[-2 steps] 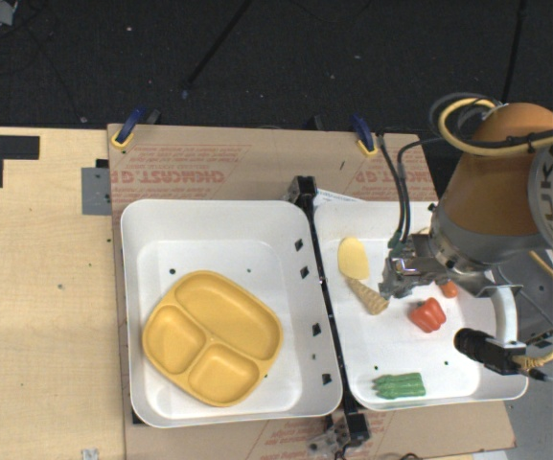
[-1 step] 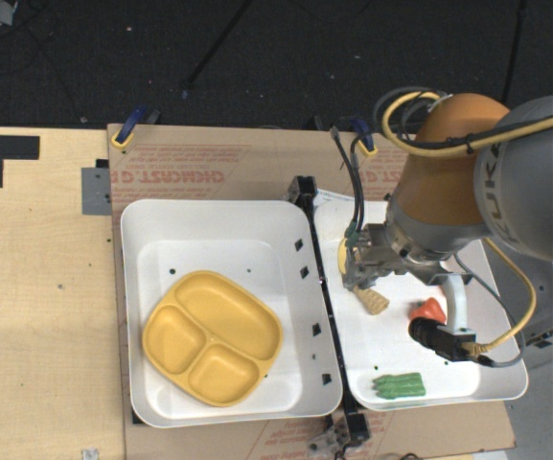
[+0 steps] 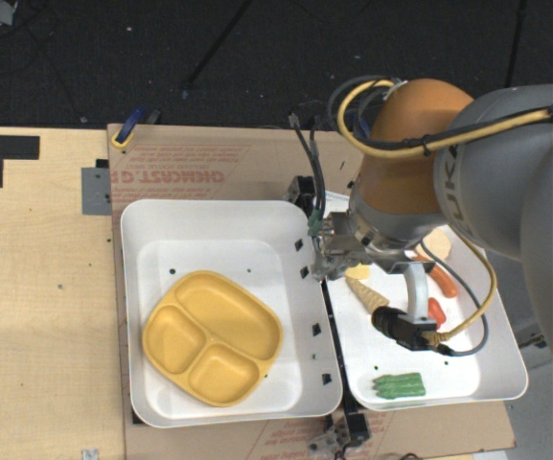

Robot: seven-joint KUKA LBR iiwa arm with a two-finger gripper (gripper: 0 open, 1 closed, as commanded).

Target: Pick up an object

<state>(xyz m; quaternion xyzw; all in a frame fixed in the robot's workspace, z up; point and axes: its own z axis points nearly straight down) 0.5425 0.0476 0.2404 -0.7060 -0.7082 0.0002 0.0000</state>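
The pincer (image 3: 338,257) sits low over the right bin (image 3: 501,377), close to the wall it shares with the left bin (image 3: 209,223), and whether it is released or clenched cannot be told, the grey arm (image 3: 487,171) with its orange band (image 3: 415,142) covering it from above. Just beside the pincer, toward the near side, lies a cream cone-shaped toy (image 3: 367,290), past that a green toy (image 3: 398,385) near the bin's front edge, and an orange-red piece (image 3: 436,310) off to its right. A yellow divided plate (image 3: 212,337) rests in the left bin, well apart from the pincer, both bins standing on the cardboard-covered surface (image 3: 190,166)
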